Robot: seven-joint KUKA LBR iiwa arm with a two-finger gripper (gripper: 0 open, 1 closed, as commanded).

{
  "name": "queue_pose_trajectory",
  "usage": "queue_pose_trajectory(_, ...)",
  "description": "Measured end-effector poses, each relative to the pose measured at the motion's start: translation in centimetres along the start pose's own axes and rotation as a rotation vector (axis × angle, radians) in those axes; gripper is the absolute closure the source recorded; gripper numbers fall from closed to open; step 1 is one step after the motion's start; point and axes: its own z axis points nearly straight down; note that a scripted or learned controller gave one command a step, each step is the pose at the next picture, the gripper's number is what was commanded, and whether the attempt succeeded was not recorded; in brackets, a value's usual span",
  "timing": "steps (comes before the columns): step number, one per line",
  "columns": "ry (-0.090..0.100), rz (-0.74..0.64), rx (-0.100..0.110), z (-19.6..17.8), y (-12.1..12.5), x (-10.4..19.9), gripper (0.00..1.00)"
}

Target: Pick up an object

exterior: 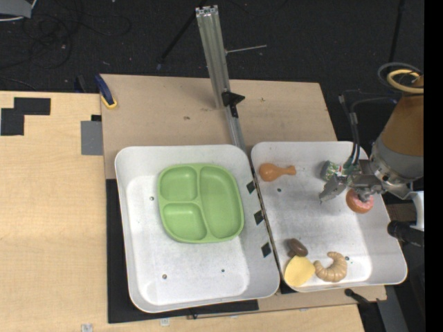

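Observation:
In the right bin [311, 213] lie an orange drumstick-shaped toy [277, 172] at the back left, a small brown piece [297, 246], a yellow piece [299, 272] and a tan croissant [332, 266] near the front edge. A pink-red round object [360, 201] sits by the right wall, partly under the wrist. My gripper [333, 184] reaches in from the right and hangs over the back right part of this bin, just left of the pink-red object and well right of the drumstick. Nothing shows clearly in its grasp.
The left bin [138, 254] holds a green three-compartment plate [201, 203]. A metal post [218, 75] rises behind the bins, and black clips [257, 216] line the divide between them. The arm's orange band [408, 126] is at the right edge.

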Motion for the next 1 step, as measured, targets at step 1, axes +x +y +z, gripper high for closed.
queue_pose_trajectory(1,0.001,0.002,-0.001,5.48,-0.07,1.00,0.00)
